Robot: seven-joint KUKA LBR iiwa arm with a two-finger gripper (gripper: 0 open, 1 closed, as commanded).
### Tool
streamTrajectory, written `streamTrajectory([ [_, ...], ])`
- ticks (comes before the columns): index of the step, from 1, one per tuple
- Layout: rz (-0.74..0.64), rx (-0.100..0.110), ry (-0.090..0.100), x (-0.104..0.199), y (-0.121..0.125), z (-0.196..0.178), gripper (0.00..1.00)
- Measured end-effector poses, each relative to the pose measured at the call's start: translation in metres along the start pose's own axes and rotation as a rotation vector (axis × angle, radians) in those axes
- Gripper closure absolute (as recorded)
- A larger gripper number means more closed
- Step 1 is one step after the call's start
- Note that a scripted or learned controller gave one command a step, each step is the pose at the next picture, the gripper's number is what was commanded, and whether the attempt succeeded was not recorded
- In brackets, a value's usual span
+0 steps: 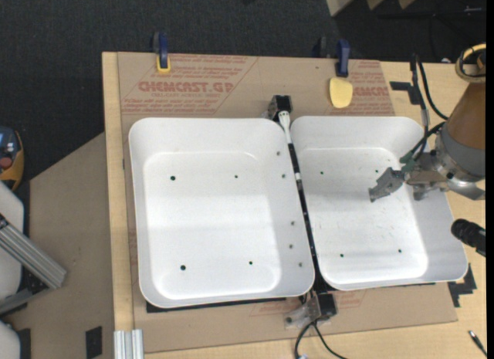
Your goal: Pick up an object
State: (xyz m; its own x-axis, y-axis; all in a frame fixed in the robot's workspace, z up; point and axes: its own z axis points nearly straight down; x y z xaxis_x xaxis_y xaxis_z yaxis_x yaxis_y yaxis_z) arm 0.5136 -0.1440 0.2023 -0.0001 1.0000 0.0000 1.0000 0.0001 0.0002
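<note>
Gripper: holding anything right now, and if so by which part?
Cannot be told. The gripper hangs over the right bin, and the view is too small to show anything between its jaws.

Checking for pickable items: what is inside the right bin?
Inside the right bin, the gripper hangs over bare white floor with dark specks. The arm covers the bin's right edge.
</note>
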Motion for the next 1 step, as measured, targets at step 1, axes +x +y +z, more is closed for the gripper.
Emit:
streamTrajectory([
  [1,-0.002,-0.020,-0.005,0.0112,-0.0278,-0.2835,0.00],
])
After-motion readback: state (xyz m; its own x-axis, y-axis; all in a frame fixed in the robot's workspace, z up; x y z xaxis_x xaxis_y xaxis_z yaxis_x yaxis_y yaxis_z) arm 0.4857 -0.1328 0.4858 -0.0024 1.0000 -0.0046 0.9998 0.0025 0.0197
